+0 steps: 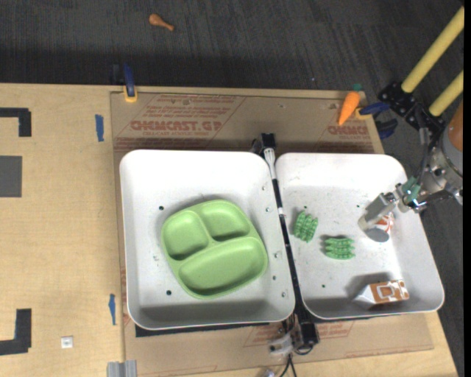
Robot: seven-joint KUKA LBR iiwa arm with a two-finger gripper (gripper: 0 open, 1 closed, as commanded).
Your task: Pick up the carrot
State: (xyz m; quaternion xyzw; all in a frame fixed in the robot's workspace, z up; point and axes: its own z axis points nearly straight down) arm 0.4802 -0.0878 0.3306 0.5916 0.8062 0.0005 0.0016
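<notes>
1. Two white bins sit side by side: the left bin (140,221) holds a green divided plate (213,247).
2. In the right bin (324,173) lie two green ridged pieces (305,226) (338,247), and a small orange-and-white carton (384,292) lies near its front right corner.
3. The gripper (379,221) is over the right bin's right side, its tip close to the floor; whether it is open or closed cannot be told.
4. The carrot (349,107) lies outside the bins on the cardboard sheet (184,125), behind the right bin and well apart from the gripper.
5. Another small orange object (160,22) lies on the dark floor beyond the bench.
</notes>
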